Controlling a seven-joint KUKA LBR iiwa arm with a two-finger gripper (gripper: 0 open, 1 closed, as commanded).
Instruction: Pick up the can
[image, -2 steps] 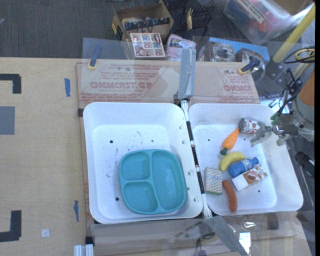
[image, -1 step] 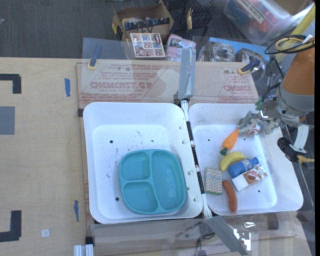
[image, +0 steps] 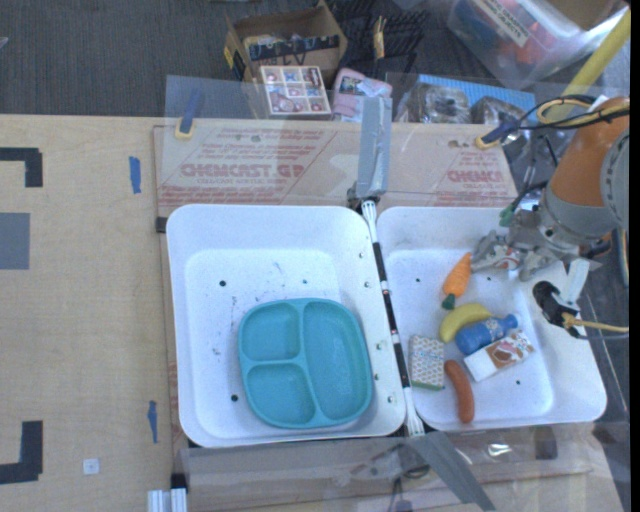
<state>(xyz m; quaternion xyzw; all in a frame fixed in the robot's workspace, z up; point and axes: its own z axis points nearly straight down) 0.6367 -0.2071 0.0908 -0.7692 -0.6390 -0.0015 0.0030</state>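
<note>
Nearest us, one red sausage (image: 460, 390) lies in the right bin (image: 575, 400). Up at the gripper (image: 512, 256), far end of that bin: open or closed, cannot tell. The silvery blur against it looks like the can (image: 500, 250), hard to make out. Moving out: one carrot (image: 457, 275), one banana (image: 464, 320), one blue bottle (image: 488, 332), one carton (image: 500, 355). In the left bin (image: 200, 300), one teal divided plate (image: 305, 365).

Even, diffuse light is falling from above, leaving the two white bins (image: 270, 235) glowing bright, nearly washing out their texture. Shadows are staying soft and faint beneath the teal tray (image: 305, 365). Clear plastic sheeting (image: 300, 110) is catching mild glare. The whole picture is looking slightly soft and grainy, darkening toward the top.
</note>
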